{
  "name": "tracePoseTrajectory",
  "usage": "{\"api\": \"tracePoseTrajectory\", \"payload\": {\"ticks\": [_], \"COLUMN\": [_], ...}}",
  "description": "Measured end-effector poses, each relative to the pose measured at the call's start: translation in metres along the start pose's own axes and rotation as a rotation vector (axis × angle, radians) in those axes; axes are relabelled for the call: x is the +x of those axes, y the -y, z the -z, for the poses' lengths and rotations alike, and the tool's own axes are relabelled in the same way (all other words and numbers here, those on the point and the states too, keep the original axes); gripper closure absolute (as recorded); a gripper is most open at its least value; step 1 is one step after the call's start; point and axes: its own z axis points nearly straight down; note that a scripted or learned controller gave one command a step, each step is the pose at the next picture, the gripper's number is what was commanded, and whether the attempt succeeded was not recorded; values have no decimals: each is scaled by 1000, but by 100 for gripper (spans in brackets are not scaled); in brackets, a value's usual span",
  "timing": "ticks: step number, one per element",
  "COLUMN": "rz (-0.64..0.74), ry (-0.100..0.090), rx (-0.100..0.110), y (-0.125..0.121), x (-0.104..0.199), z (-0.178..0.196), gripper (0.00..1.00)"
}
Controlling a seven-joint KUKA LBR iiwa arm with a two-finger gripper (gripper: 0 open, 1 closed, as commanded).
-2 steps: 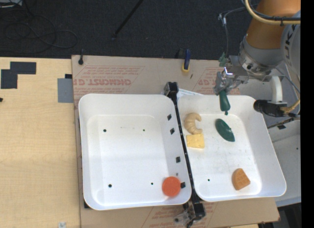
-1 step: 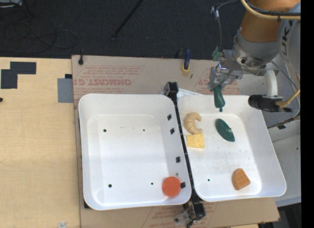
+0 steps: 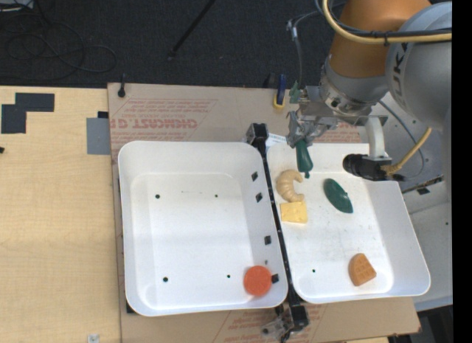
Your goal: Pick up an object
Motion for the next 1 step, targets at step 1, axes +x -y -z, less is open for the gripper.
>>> {"api": "tracePoseTrajectory", "payload": {"ticks": [1], "rz": [0], "ry": [2], "rx": [0], "y": [-7], "x": [-1], "z": [-23], "gripper": [100]}}
